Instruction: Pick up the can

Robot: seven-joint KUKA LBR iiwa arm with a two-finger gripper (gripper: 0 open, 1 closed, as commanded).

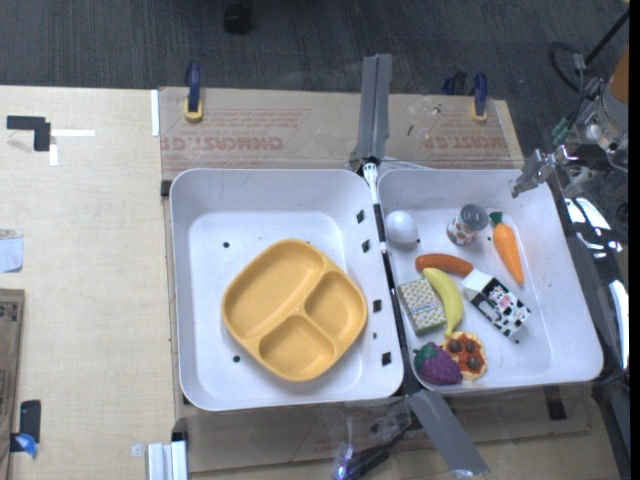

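The can (466, 223) is small, with a grey lid and a red and white label. It stands upright in the back middle of the right bin (575, 298), just left of the carrot (508, 252). My gripper (530, 178) hangs at the far right corner of that bin, over its back rim, to the right of the can and well apart from it. Nothing shows in its grasp.
Around the can in the right bin lie a white ball (401, 227), a sausage (444, 264), a banana (447, 299), a cracker block (422, 305), a cow-print carton (497, 305), a pizza piece (465, 352) and an eggplant (438, 366). The left bin (200, 268) holds a yellow divided plate (293, 310).
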